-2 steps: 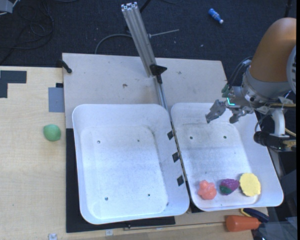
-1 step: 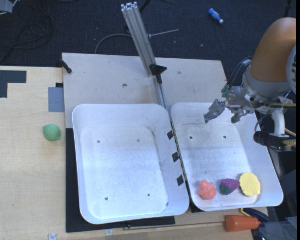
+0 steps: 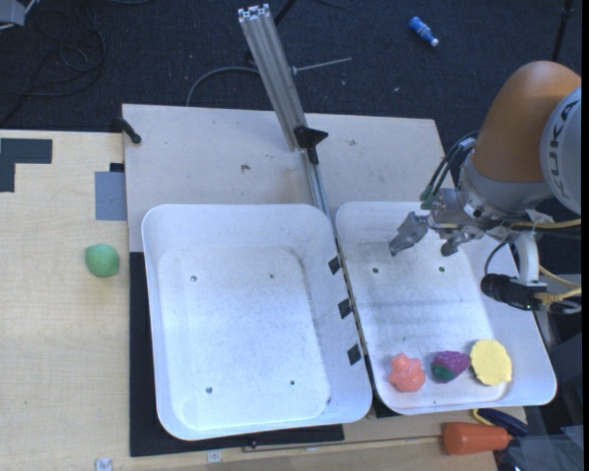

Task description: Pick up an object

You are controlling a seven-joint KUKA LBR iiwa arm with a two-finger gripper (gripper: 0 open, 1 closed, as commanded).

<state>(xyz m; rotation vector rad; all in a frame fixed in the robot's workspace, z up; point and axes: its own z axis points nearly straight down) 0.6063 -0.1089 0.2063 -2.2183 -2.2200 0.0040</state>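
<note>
Pink, purple and yellow toys (image 3: 450, 365) sit in a row at the near edge of the right bin (image 3: 530, 386). The gripper (image 3: 427, 238) hangs far from them, fingers spread, holding nothing. It might close on air or bump one toy into another.

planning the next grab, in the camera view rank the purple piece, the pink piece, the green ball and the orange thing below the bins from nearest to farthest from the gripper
From the gripper:
1. Purple piece, near edge of the right bin.
2. Pink piece, just left of the purple one, a close second.
3. Orange thing, on the bench below that bin.
4. Green ball, far left on the wooden surface.
</note>
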